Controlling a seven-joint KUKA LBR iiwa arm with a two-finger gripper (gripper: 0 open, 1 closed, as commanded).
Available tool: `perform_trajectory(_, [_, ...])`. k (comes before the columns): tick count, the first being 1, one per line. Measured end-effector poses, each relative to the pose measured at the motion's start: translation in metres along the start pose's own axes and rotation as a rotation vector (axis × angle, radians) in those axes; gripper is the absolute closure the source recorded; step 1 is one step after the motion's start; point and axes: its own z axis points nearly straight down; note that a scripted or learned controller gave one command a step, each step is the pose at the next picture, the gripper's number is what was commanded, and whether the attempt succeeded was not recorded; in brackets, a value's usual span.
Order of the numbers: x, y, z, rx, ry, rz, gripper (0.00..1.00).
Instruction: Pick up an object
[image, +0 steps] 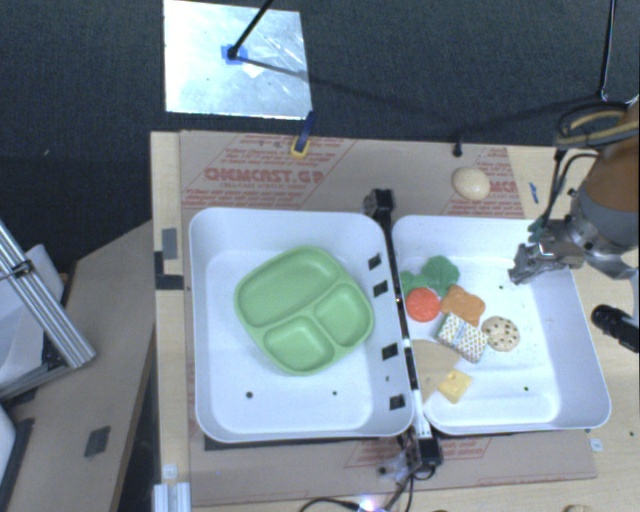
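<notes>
A light wood bench (120, 300) stood on a dark floor, and a brown board (270, 165) with red letters lay on top of it. Two white bins sat side by side on the board. The left bin (215, 400) held one green plate (303, 308) with three parts. The right bin (575, 385) held a small pile of toy food. The gripper (527, 262) hung over the far right edge of the right bin, and nothing was seen between its fingers; I could not tell if they were apart or together. The pile lay to the left of the jaws and a bit nearer the camera, well apart from them. In it were one green leafy piece (436, 270), one red tomato (422, 304), one orange piece (464, 301), one dotted block (462, 337), one cookie (500, 333) and one yellow cheese piece (453, 385). One tan egg-shaped thing (470, 182) lay on the board beyond the bins
</notes>
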Motion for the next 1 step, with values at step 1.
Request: perform_trajectory(1, [0.0000, 0.0009, -0.0026, 0.006, 0.002, 0.001, 1.00])
